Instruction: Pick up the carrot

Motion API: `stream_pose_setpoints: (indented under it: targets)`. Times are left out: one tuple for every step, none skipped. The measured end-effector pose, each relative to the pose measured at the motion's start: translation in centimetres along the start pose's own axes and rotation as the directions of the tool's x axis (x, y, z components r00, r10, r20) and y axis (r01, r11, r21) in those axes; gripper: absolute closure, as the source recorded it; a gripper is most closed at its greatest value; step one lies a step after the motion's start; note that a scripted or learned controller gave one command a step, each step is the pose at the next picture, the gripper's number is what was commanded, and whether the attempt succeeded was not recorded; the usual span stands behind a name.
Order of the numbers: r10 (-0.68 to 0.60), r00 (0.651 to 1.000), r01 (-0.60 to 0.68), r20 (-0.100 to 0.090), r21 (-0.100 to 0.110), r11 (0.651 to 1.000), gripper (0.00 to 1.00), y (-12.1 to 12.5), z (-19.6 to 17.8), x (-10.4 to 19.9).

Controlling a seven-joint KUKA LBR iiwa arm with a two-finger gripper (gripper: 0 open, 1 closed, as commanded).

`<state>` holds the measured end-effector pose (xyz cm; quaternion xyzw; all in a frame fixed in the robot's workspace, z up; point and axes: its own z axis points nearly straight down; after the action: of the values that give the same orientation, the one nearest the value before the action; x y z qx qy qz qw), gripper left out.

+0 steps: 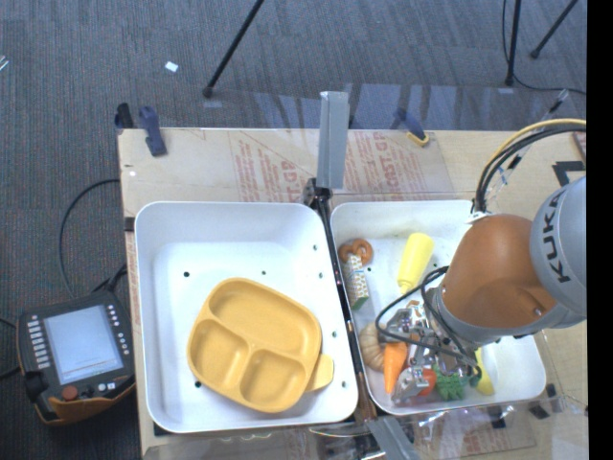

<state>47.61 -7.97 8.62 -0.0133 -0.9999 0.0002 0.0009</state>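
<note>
While the arm (pixel 522 257) hangs low over the right-hand bin (pixel 450 220), reaching in from the right with its orange band bulging above the wrist, the gripper (pixel 419 370) sits down among the toy food near the bin's front edge. And there's the carrot (pixel 394 364), orange, lying just to the left of the gripper's metal parts, right up against them, though I can't make out from here whether it's touching them. Cables and metal crowd that spot, so I cannot tell how the gripper is set, or whether it has anything in it. A bit of green (pixel 450 385) peeks out just right of the gripper, and a sliver of yellow (pixel 485 381) beyond that. Further back in the same bin, a yellow cylinder (pixel 416 259) lies tilted, well clear of the carrot, with a brown pretzel (pixel 355 251) and a small corn cob (pixel 357 283) along the left wall, and a tan, bread-like piece (pixel 371 345) beside the carrot. Over in the left bin (pixel 163 257), a yellow divided tray (pixel 255 343) sits at a slant. Off the bench on the left, a teach pendant (pixel 75 355) rests on the carpet.
</note>
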Motion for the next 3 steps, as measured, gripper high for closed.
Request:
stream_pose_setpoints:
  targets:
    - [0.398, 0.918, -0.398, -0.004, 0.000, 0.918, 0.00, -0.7, 0.1, 0.1]
    - [0.395, 0.919, -0.395, -0.006, 0.003, 0.919, 1.00, -0.7, -0.6, 0.1]
    - [0.372, 0.928, -0.372, 0.002, -0.003, 0.928, 1.00, 7.8, -10.1, 0.1]
